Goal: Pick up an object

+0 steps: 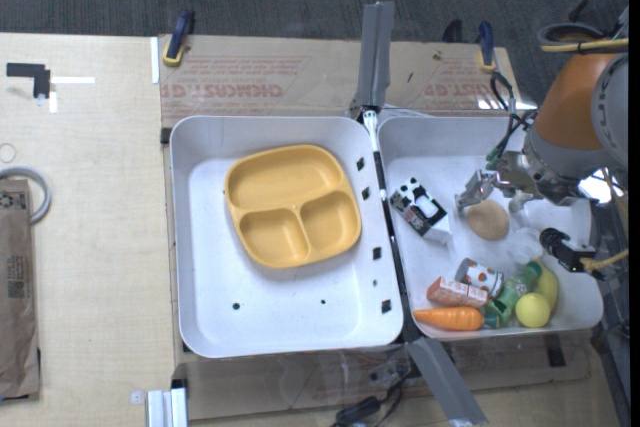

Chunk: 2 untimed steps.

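Camera view: the gripper [490, 190] hangs low in the right bin [440, 147], its fingers spread, just above a tan egg-shaped object [489, 221] near the bin's middle, nothing pinched between them. A carrot [449, 318] lies along the near edge. The left bin [200, 245] carries a yellow divided plate [292, 205].

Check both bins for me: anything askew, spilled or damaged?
Nothing spilled or broken. The yellow divided plate sits rotated in the left bin; the toys crowd the right bin's near corner. The claw hovers by the tan egg-shaped object.
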Tool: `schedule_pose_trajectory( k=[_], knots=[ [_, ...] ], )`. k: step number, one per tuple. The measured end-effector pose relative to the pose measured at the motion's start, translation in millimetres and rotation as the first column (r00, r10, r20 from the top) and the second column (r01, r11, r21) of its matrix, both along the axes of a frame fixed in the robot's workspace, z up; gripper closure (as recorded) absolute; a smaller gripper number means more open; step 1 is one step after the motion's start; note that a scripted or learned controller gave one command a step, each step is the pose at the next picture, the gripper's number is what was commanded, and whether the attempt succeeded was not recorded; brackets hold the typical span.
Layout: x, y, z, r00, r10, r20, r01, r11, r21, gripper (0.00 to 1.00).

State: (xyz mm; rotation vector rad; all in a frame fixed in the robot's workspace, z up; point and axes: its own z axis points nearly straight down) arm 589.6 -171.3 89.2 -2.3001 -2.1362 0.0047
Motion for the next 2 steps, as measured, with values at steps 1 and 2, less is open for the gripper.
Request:
schedule_pose_trajectory(
  k=[1, 2],
  knots=[
    [-11.4, -16.6, 0.2, 0.999, -0.034, -0.001, 0.034, 0.999, 0.000, 0.00],
    [-9.7, -17.5, 9.2, 0.999, -0.034, 0.001, 0.034, 0.999, -0.001, 1.00]
  ],
)
